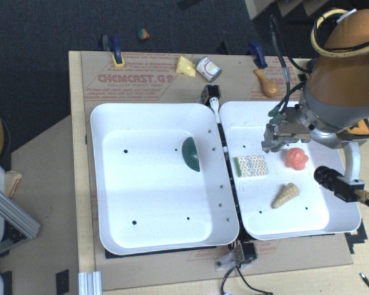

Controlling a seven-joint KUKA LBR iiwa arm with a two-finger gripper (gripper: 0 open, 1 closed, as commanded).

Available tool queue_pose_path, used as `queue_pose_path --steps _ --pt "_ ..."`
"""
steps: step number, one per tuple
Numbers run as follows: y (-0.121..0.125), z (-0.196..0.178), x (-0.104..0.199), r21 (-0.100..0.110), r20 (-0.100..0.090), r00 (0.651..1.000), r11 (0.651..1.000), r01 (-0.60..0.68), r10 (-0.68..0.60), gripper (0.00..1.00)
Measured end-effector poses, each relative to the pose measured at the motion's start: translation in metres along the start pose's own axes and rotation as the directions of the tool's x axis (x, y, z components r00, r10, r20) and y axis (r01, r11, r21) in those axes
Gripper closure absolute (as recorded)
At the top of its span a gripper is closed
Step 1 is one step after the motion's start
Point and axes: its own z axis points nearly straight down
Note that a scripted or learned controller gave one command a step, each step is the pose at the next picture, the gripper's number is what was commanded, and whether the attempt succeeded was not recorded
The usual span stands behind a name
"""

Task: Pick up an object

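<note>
**Desk:** Where does the arm stand over the worktop?

**Photographer:** The gripper hangs over the upper part of the right bin, and whether it is wide or narrow cannot be told from this slant. Nothing shows between its tips, so I judge it to be carrying nothing.

**Desk:** What is there to take?

**Photographer:** Three things lie in that bin: a pink lumpy ball just beside the gripper, a speckled green-and-white pad just below it, and a tan cone nearer the front. A dark green piece lies in the left bin, close to the dividing wall.

**Desk:** How should the pick go?

**Photographer:** The ball looks the surest choice: near, plump, easy to straddle. A straight descent centred on it seems best, as an off-centre close could roll it away. The flat pad would likely be hard to get under.

**Desk:** Anything in the way?

**Photographer:** The pad lies near the ball, and the arm's own cables trail above. A yellow scrap, a small carton and an orange piece sit on the board behind the bins, well apart from the work
</note>
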Motion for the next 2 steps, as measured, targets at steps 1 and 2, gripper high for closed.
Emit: queue_pose_path --steps 1,2 --pt "0.080 -0.141 0.046 -0.010 0.000 1.000 1.000 0.000 0.000 1.00" --pt "0.065 -0.041 0.114 0.021 0.000 1.000 1.000 -0.002 0.002 1.00"
